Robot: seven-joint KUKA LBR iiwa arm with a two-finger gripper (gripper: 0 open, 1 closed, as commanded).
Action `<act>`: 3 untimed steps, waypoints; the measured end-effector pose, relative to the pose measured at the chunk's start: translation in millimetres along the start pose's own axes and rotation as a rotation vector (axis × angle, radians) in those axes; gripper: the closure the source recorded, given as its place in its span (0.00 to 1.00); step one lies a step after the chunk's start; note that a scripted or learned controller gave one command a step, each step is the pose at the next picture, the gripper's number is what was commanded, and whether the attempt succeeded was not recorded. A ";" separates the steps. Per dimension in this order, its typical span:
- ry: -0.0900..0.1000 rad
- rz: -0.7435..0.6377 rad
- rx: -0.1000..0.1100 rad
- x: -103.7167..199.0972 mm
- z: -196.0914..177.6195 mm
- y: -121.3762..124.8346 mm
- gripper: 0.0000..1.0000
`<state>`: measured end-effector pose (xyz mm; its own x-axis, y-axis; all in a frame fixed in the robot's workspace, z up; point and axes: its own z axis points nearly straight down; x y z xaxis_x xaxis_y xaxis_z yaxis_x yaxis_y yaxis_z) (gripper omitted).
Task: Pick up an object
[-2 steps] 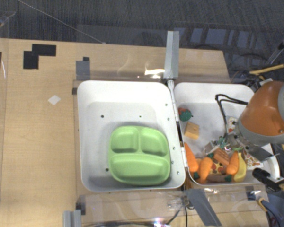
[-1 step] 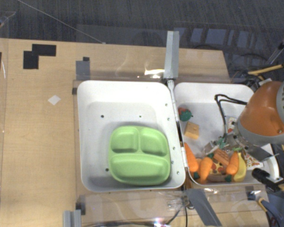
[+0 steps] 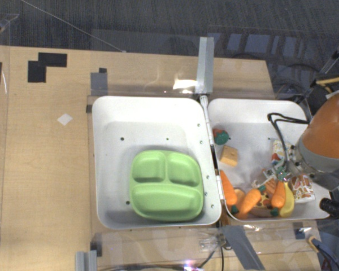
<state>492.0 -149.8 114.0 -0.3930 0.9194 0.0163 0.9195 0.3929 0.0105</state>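
Over the right bin (image 3: 243, 114), the grey-and-orange arm's gripper (image 3: 282, 171) hangs above a heap of toy food — whether it grips anything cannot be told. The nearest carrot (image 3: 278, 195) lies just below it, long axis near upright in view, a banana (image 3: 288, 201) touching its right. More carrots (image 3: 240, 197) crowd leftward; a green divided plate (image 3: 166, 185) sits in the left bin (image 3: 110, 151).

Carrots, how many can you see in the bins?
3, all in the right bin: one by the divider, one beside it, one under the gripper. More may be hidden.
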 end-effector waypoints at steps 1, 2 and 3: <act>-0.023 0.232 -0.005 -38.2 21.7 46.8 0.00; -0.021 0.266 0.003 -51.8 -44.1 65.1 0.00; -0.027 0.512 -0.012 -98.6 20.1 127.5 0.00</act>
<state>648.0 -190.0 93.6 0.1082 0.9941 -0.0031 0.9939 -0.1081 0.0196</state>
